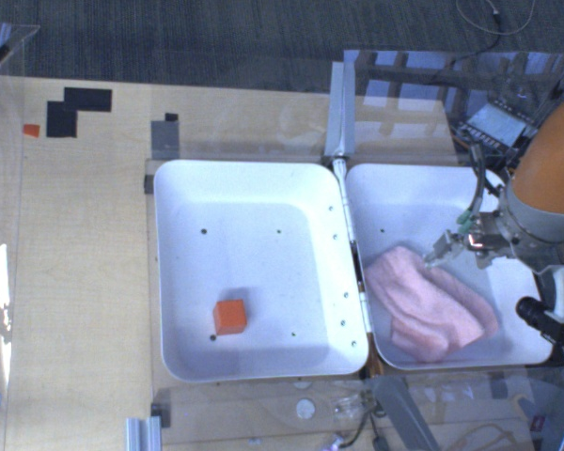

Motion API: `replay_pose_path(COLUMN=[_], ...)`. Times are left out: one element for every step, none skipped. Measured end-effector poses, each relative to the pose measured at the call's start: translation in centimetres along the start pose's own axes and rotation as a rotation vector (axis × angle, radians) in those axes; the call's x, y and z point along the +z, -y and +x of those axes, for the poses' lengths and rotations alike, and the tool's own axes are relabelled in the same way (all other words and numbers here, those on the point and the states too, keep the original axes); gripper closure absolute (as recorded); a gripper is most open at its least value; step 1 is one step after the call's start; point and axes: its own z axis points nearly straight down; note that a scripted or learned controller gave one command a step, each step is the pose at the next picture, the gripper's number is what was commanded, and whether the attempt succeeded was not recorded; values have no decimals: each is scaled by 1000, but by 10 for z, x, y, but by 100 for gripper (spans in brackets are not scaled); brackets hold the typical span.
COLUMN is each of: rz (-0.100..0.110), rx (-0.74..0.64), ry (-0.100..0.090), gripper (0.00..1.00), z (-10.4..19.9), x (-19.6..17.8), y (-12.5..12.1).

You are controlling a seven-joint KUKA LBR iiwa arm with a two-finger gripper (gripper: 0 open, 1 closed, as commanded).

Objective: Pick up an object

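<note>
no legible text, labels, brands, numbers or signs anywhere

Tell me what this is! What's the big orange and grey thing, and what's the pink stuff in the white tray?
You are looking down from a camera fixed above a wooden bench. On it sit two shallow white bins side by side. The big orange and grey thing on the right is a robot arm, a machine that a computer program moves. At its tip is its end effector, the part that works a bit like a hand with two fingers. Its job is to pick something up.

The pink stuff is a soft folded cloth lying in the right bin. The end effector is just above the cloth's upper edge; I can't tell whether it has gripped it. In the left bin lies a small orange block, all by itself.
</note>
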Motion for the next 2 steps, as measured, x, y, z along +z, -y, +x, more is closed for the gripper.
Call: replay_pose_path(rz=[-7,-18], rx=[-3,-127], ry=[2,5], gripper=[0,0], z=[-25,32], x=[107,111], y=[-30,-30])
